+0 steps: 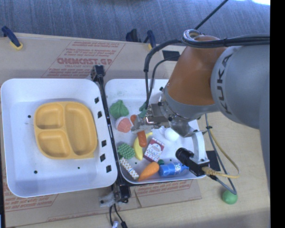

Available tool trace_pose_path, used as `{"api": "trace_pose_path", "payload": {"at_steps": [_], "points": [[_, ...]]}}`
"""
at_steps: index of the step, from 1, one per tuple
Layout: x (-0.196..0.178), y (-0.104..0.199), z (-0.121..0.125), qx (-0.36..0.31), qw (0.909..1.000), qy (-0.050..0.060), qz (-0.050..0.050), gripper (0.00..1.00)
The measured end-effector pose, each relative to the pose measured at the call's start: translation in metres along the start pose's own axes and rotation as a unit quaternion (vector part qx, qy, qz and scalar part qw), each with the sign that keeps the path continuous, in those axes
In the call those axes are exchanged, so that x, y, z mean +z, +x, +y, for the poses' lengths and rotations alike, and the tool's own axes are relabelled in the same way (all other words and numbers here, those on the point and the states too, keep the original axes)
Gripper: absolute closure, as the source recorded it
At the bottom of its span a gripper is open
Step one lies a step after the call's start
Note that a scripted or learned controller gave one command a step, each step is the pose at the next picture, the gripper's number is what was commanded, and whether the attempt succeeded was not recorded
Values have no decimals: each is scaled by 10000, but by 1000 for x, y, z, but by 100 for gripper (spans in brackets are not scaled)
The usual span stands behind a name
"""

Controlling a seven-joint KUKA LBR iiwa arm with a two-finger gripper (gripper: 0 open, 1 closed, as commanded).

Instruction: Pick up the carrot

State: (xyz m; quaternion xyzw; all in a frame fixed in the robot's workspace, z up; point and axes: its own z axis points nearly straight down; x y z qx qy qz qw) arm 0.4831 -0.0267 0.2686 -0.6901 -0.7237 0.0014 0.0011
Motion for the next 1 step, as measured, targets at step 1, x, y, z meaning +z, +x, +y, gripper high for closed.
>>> {"api": "trace_pose_path", "payload": {"at_steps": [1], "points": [[10,-16,-8,887,9961,10,7,100]]}}
